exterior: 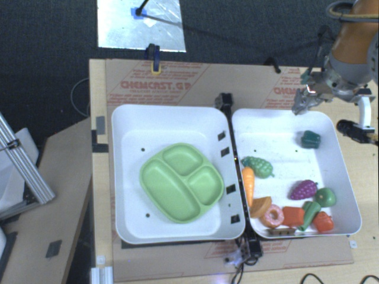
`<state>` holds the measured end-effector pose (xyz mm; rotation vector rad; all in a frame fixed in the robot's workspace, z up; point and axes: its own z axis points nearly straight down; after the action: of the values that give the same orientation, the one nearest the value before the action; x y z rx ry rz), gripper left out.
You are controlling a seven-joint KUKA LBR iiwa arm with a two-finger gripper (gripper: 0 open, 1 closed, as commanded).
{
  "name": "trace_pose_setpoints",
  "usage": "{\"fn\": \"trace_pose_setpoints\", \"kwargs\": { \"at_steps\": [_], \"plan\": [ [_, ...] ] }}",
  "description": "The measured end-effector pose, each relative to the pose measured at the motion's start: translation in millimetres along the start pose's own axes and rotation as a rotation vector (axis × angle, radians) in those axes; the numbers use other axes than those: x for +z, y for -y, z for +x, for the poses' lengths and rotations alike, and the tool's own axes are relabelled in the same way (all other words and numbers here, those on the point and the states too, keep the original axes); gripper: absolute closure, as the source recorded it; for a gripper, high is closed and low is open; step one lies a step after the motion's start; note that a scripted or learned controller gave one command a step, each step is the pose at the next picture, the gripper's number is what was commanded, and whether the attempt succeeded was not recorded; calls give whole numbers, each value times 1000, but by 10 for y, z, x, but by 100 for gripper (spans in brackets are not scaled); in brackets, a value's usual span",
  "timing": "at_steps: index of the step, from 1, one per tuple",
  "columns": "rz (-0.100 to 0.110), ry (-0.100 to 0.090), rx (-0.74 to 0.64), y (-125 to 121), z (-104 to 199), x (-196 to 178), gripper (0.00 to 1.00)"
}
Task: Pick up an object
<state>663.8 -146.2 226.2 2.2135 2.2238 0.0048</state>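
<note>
The right bin (278, 129) holds several toy foods: a dark green pepper (311, 138) near the back right, a green bumpy vegetable (258, 166), an orange carrot (249, 184), purple grapes (303, 189), a pink donut (273, 216), and red and green pieces (314, 213) at the front right. My gripper (303, 103) hangs over the back rim of the right bin, up and left of the dark green pepper. Nothing shows between its fingers.
The left bin (130, 135) holds a light green divided plate (181, 182). A black clip (225, 101) sits where the two bins meet at the back. Cardboard (177, 81) lies under both bins. A foil sheet (141, 16) lies beyond the bench.
</note>
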Motion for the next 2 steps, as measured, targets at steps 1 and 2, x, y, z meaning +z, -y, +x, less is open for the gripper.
{"fn": "trace_pose_setpoints", "kwargs": {
  "at_steps": [1, 2],
  "plan": [
    [5, -1, 2, 401, 202, -72, 100],
    [7, -2, -1, 764, 556, 20, 100]
  ]
}}
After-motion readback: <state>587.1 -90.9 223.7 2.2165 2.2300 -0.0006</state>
